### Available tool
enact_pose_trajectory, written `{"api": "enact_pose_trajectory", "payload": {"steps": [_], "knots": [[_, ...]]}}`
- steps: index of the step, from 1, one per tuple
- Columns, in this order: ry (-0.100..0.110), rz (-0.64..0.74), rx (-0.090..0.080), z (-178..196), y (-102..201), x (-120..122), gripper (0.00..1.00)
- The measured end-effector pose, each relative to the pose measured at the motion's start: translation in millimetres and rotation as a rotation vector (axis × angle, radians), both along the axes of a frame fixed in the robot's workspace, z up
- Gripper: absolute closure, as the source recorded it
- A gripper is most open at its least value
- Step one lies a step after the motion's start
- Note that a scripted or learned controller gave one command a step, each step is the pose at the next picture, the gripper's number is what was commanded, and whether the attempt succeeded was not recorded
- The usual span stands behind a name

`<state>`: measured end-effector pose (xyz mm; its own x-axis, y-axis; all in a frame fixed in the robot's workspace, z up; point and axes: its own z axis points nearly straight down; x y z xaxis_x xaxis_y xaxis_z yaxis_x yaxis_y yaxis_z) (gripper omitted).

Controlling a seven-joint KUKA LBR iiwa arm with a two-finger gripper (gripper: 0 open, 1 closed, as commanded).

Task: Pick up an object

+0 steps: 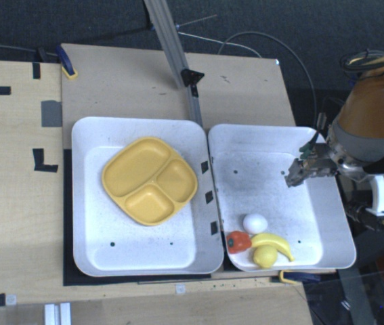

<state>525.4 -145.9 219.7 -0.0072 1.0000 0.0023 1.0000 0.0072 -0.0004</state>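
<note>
In the right bin [273, 141], several small objects cluster at the near edge: a white ball [254, 223], a red-orange piece [238, 242], a yellow banana [274, 242] and a yellow round fruit [265, 256]. My gripper [296, 176] hangs over the right part of that bin, well above and to the right of the cluster. Nothing is visible between its fingers. A yellow divided plate [150, 180] lies in the left bin [90, 249].
A metal pole [171, 39] slants down from the top to the wall between the bins. Cables loop over the bench behind the right bin. The arm's orange band [368, 107] stands at the right edge.
</note>
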Motion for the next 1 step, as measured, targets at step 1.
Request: {"api": "enact_pose_trajectory", "payload": {"steps": [1], "knots": [[0.001,0.0,0.0,10.5,55.0,-8.3,1.0]]}}
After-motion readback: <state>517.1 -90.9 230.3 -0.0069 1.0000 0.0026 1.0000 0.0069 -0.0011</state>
